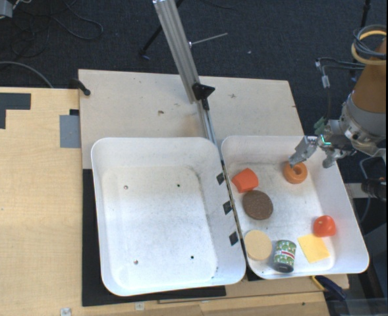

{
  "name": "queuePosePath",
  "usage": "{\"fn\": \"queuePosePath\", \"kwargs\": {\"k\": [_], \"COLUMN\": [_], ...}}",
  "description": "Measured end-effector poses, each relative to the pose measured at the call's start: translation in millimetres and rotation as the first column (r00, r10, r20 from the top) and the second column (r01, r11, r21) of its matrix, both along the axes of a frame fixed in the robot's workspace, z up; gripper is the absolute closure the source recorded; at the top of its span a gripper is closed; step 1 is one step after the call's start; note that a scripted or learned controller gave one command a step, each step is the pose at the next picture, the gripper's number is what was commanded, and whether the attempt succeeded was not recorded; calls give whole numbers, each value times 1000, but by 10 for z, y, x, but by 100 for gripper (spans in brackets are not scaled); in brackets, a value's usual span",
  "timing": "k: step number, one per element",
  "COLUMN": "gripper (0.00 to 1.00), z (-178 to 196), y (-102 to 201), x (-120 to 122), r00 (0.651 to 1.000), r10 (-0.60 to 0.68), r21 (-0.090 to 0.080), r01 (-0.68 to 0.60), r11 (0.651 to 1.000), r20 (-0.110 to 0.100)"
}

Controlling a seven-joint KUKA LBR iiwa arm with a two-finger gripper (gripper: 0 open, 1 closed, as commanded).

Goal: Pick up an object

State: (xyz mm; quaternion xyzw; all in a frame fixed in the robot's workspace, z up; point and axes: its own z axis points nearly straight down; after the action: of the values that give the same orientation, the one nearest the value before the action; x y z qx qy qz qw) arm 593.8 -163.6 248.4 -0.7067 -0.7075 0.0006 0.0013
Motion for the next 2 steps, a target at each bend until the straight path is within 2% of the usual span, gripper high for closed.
{"fn": "queuePosePath", "kwargs": {"k": [2], "gripper": [0], "z": [-1282], "y": [78], "x": [-21], "r00": [1000], "r10": [-2], "r21": [1], "r01": [2], "r11": [1000], "r20": [-7]}}
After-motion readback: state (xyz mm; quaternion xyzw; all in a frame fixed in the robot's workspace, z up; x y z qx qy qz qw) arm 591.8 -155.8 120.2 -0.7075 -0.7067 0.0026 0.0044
